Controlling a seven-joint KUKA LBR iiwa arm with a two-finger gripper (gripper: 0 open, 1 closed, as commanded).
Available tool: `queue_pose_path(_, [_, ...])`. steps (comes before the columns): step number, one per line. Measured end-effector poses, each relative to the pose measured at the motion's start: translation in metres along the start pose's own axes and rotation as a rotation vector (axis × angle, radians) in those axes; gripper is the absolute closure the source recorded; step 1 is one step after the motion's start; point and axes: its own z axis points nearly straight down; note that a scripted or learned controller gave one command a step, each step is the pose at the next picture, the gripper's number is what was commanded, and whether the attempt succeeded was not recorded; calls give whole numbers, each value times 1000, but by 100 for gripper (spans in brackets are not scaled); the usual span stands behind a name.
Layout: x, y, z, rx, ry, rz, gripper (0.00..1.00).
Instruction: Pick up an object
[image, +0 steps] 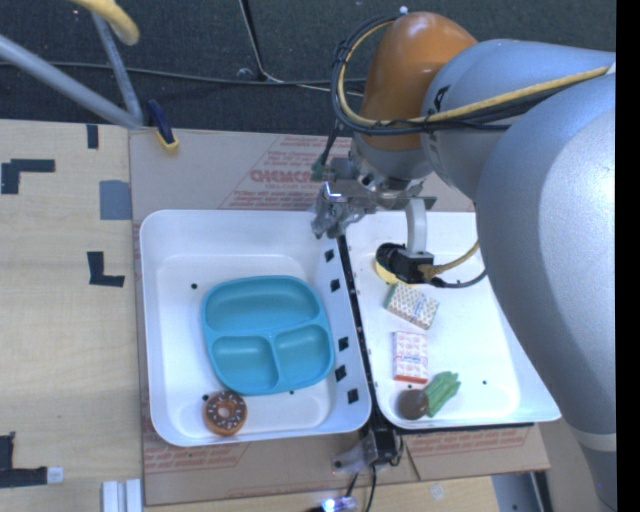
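Observation:
My gripper (328, 218) hangs over the far end of the divider between the two bins, above the back edge of the left bin (160, 300). Nothing shows between its tips. In the left bin lie a blue divided plate (267, 333) and, at the near corner, a chocolate donut with sprinkles (225, 412). The right bin (495, 350) holds a checkered packet (413, 305), a red and white packet (410, 357), a green leafy piece (441, 390) and a brown round piece (411, 404) touching it.
The big grey arm (540, 180) covers the right bin's far and right side. Black clips (345, 345) run along the divider. Both bins rest on a cardboard sheet (230, 170) on the wooden bench.

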Motion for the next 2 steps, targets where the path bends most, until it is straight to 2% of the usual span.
queue_pose_path(1, [42,19,10,2,-1,1,100])
queue_pose_path(2, [39,18,9,2,-2,3,0])
